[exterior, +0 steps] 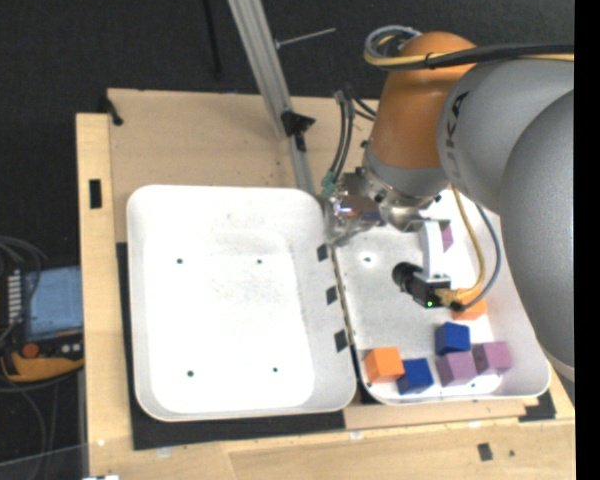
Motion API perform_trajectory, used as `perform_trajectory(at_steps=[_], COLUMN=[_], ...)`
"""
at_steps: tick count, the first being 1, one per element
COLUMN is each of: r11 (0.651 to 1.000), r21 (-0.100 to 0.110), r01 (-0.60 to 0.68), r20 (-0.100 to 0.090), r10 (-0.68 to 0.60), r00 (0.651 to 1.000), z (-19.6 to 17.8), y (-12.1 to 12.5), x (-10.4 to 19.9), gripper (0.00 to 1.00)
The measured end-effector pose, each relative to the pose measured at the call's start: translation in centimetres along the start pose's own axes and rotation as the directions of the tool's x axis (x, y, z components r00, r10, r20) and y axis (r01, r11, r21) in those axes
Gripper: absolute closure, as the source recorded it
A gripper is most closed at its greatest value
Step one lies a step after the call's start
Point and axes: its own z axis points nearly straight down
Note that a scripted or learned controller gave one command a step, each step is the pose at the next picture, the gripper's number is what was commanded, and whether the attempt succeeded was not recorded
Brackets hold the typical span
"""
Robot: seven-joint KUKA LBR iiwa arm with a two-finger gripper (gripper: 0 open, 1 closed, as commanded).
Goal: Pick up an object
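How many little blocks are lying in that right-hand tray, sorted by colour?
Orange blocks: 2, one at the front and one partly hidden under the arm
Blue blocks: 2
Purple blocks: 3, plus one partly hidden by the arm
Total: 7 blocks that can be seen; the arm may hide more.

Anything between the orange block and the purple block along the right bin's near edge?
Yes, in the camera view a blue block sits between the orange block and purple block.
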Motion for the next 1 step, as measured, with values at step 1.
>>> perform_trajectory(at_steps=[1], r11=[1.0], r21=[0.002], r01=[0.0], r20=[0.0], r10=[0.0], r00=[1.0], z=[-0.89], y=[-0.01], x=[4.94], gripper=[1.0])
